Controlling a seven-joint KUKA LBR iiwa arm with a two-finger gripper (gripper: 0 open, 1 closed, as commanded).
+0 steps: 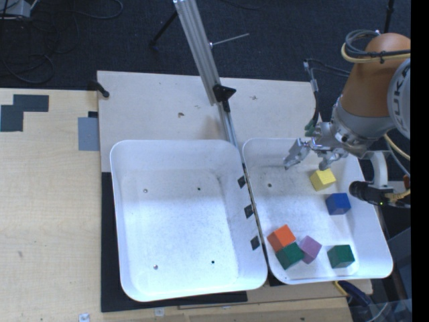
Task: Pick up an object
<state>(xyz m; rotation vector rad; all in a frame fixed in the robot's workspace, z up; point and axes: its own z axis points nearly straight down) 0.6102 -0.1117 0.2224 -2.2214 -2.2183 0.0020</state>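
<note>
1. I see the gripper (310,154) over the right bin (373,268), fingers spread wide, holding nothing.
2. The yellow cube (323,178) sits just beside it.
3. The blue cube (338,203) lies nearer me, with the orange cube (281,235), purple cube (310,247) and two green cubes (289,255) farther along.

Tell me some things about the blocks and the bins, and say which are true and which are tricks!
1. All the blocks lie in the right bin. True.
2. The gripper holds the yellow block. False: the block lies on the bin floor, below the gripper.
3. There are two green blocks. True.
4. The orange block touches the blue block. False: they lie apart.
</note>
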